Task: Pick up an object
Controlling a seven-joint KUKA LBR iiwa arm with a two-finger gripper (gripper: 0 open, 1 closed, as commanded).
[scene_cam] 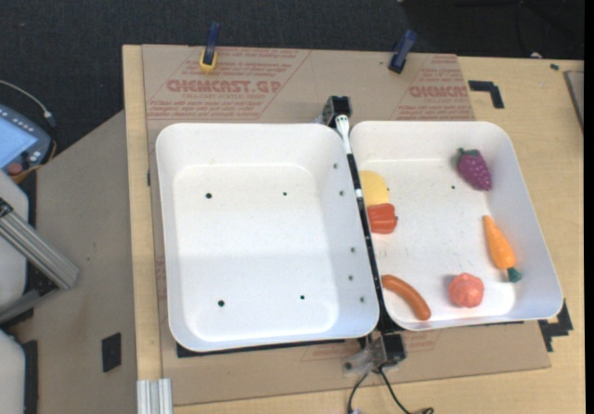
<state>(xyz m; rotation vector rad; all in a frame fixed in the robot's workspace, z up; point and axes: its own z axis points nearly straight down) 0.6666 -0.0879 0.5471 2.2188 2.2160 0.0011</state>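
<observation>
Claw state: we can't tell. Risk in right bin (520, 152): yellow piece (373, 187) & red piece (381, 218) hug its left edge, cramping any grasp; sausage (406, 297), carrot (498, 246) could roll.

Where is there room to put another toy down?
The left bin has bare floor wall to wall. In the right bin, the middle is free, between the pepper and carrot. Near the sausage and tomato it is crowded.
</observation>
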